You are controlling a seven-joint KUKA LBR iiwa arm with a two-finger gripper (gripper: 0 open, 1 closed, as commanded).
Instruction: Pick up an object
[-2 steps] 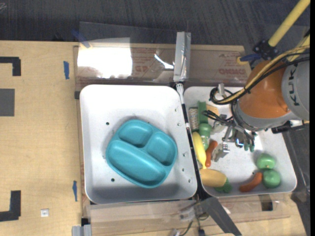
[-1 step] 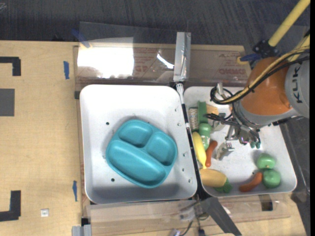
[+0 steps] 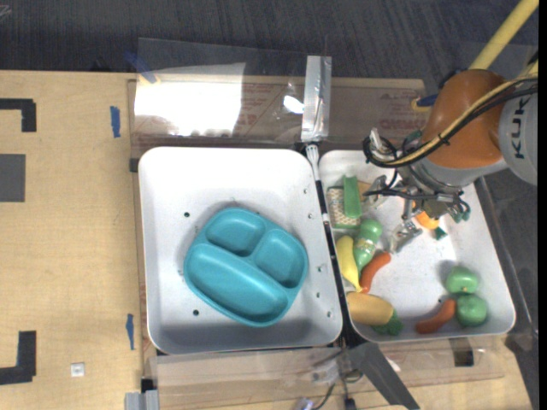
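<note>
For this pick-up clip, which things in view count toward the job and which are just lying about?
Job:
gripper, over the right bin
toy food in that bin: yellow banana, orange carrot, green apples, red chili, yellow lemon

Lying about:
blue divided plate in the left bin
clear plastic sheet behind the bins

The grey arm (image 3: 513,135) is seen reaching in from the right edge of the camera view, its orange band (image 3: 461,118) lying just above the wrist. Black and yellow cables are looped around the wrist on its left side. The end effector (image 3: 412,226) is pointed downward, low over the upper part of the right bin, with metallic parts visible at its tip.
</note>
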